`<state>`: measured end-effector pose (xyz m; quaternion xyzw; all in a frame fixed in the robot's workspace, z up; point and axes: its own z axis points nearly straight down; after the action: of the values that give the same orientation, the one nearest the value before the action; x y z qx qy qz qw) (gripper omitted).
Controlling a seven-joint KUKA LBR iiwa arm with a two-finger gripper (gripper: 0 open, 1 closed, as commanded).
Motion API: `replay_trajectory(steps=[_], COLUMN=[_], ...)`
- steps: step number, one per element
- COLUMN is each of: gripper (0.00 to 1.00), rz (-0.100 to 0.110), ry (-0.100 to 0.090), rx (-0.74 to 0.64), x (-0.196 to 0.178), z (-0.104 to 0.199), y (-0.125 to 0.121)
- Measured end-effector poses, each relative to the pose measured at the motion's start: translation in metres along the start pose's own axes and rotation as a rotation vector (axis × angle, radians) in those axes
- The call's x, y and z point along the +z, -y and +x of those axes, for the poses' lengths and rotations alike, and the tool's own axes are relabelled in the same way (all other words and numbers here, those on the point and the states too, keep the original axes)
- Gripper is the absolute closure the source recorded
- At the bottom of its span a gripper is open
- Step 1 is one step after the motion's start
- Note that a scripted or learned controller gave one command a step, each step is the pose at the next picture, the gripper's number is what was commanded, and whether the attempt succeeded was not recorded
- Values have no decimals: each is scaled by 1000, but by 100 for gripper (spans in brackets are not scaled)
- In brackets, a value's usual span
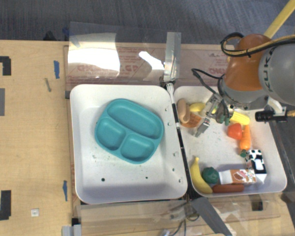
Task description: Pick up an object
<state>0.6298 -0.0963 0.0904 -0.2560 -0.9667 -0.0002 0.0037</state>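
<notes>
Toys point(221, 173) crowding right bin point(278, 154), claw point(209, 118) among them

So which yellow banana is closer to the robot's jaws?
The yellow banana at the right bin's far end, beside the gripper. The other curved yellow banana lies at the near edge, by the green ball.

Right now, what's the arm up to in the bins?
The arm has its pincer down in the right bin, over the toy food at the back left corner, next to a tan piece and a yellow one. Nothing is visibly held. An orange carrot, a banana, a green ball and a small carton lie elsewhere in that bin. The left bin holds a teal divided plate, untouched.
</notes>
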Motion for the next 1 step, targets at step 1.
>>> replay_trajectory(steps=[1], gripper=[0], rz=[-1], ry=[-8], rx=[280], x=[0], z=[1], y=[-10])
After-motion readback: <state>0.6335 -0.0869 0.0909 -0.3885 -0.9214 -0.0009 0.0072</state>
